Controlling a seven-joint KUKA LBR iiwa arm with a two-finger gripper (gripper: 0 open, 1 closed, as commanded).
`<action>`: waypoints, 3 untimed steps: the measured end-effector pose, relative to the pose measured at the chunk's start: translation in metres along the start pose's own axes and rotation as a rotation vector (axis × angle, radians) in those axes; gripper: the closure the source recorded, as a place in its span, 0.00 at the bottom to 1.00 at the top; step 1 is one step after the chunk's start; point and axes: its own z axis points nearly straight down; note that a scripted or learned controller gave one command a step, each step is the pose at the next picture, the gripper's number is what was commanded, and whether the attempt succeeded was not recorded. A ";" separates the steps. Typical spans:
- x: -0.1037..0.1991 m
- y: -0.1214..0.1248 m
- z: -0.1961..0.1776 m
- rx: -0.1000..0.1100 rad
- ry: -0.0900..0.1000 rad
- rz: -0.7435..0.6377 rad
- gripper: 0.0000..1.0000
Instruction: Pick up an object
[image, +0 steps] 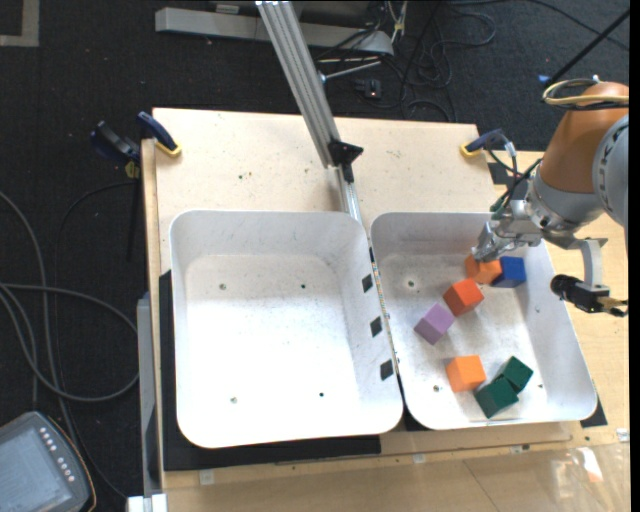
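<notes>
The right bin (560, 330) holds several small blocks. A small orange block (483, 268) and a blue block (512, 270) lie side by side at its far right. An orange-red block (463, 296) and a purple block (434, 324) lie nearer the middle. At the front, an orange block (465, 372) lies beside two green blocks (503, 387). My gripper (493, 248) hangs low over the far right of the bin, just above the small orange and blue blocks. The fingertips are too small and blurred to judge.
The left bin (270, 320) sits beside the right one, with a row of black clips (378, 325) along the shared wall. A slanted metal pole (305, 85) rises behind the bins. Clamps (160, 135) hold the bench's far corners.
</notes>
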 end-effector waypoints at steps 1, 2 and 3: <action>0.000 0.003 -0.065 0.010 0.002 0.001 1.00; -0.001 0.009 -0.130 0.008 0.001 0.001 1.00; -0.001 0.010 -0.154 0.013 0.002 0.001 1.00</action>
